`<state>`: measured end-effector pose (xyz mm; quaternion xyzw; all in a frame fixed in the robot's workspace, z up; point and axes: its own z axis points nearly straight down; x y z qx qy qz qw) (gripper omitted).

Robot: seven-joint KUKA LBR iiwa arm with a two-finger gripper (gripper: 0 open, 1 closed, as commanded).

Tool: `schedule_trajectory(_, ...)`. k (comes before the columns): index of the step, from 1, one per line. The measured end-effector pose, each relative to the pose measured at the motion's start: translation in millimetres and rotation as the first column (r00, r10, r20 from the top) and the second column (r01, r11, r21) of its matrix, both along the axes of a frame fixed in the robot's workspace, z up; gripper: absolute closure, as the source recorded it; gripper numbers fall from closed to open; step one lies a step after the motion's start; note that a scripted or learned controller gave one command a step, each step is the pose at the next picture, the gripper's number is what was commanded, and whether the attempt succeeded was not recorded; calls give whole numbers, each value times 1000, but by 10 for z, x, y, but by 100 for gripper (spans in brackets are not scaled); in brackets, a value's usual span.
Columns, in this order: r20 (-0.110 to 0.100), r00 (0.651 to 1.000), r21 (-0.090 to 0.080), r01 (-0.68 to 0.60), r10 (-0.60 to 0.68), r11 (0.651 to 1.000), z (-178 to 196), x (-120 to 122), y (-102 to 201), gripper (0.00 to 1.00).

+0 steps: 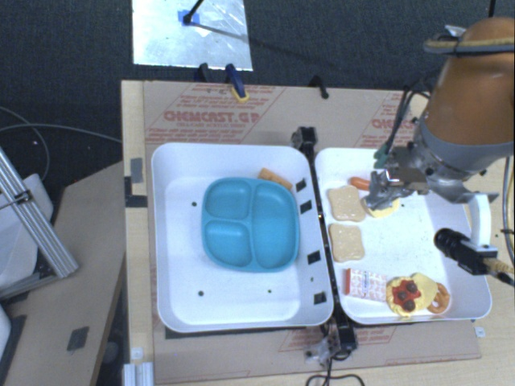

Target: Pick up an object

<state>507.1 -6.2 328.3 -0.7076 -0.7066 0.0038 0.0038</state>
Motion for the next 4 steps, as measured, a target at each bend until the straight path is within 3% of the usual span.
schedule_trajectory(1, 16, 1000, 2, -10, 10, 1000, 339, -204, 420, 100)
schedule_trajectory(2, 11, 1000, 0, -3, 3, 1000, -24, -202, 404, 100)
schedule_trajectory(4, 15, 1000, 1, -8, 8, 1000, 69, -170, 514, 100)
